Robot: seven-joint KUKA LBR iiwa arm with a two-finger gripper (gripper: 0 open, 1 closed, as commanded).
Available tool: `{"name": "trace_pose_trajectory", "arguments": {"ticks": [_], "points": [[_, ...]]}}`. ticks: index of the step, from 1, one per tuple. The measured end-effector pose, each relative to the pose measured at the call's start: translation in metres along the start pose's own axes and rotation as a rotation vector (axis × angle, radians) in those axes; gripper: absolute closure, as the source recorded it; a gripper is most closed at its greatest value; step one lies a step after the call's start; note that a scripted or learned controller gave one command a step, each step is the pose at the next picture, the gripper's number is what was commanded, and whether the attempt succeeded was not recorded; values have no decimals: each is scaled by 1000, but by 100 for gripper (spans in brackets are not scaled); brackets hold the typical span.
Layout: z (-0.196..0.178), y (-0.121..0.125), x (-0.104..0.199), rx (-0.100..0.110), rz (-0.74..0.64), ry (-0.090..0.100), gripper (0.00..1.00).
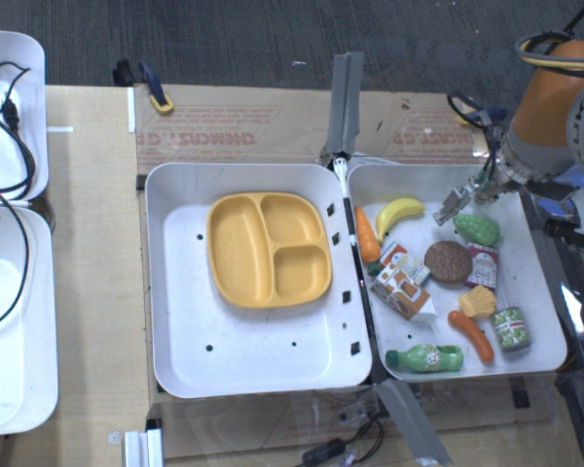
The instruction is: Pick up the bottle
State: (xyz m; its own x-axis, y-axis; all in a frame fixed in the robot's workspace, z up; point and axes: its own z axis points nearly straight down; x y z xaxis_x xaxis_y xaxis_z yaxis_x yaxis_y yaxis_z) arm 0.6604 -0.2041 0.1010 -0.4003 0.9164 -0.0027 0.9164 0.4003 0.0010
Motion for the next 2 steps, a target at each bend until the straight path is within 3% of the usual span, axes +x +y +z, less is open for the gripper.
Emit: {"name": "trace_pose_trajectory", "arguments": {"ticks": [1,2], "points": [[9,-45,0,-1,-406,2,0],[-110,6,47,-2,-477,0,0]]}}
